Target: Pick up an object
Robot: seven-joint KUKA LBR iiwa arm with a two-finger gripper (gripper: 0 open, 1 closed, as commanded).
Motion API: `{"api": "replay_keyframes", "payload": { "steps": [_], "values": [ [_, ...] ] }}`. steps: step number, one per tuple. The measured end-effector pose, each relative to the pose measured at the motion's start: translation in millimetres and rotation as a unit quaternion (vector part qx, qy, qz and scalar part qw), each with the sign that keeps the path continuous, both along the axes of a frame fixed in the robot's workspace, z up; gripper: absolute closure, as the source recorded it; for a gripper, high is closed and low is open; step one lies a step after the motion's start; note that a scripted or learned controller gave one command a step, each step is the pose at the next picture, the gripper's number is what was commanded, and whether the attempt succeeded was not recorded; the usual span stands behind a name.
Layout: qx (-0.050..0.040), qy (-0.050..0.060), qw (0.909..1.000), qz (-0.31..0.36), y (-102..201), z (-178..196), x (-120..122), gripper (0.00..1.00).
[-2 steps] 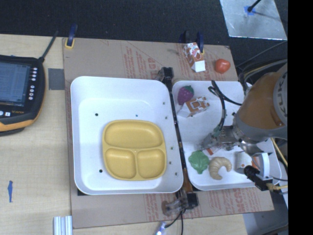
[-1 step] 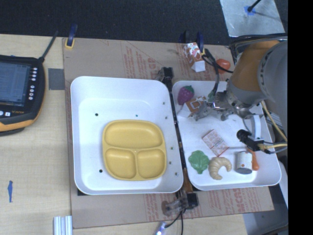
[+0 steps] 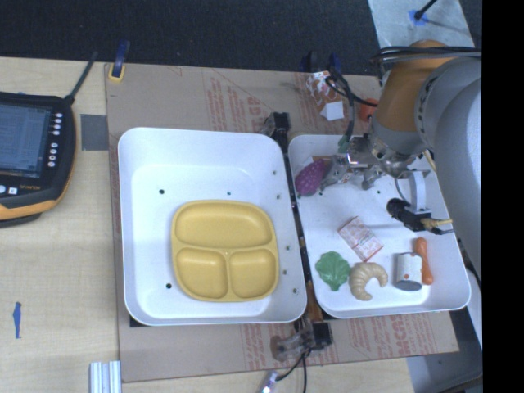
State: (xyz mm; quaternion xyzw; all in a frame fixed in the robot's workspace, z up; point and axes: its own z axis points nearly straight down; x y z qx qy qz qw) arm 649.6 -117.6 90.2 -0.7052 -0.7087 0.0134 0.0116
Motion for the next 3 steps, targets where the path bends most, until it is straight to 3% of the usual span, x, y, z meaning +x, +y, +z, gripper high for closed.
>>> {"api": "replay_keyframes", "payload": {
  "steps": [1, 2, 3],
  "values": [
    [0.0012, -0.017, 0.9998, 0.000, 28, 103, 7, 0.00],
    [0.0007, -0.023, 0.9997, 0.000, 24, 21, 11, 0.00],
    [0.0015, -0.016, 0.9999, 0.000, 73, 102, -77, 0.00]
  ]
}}
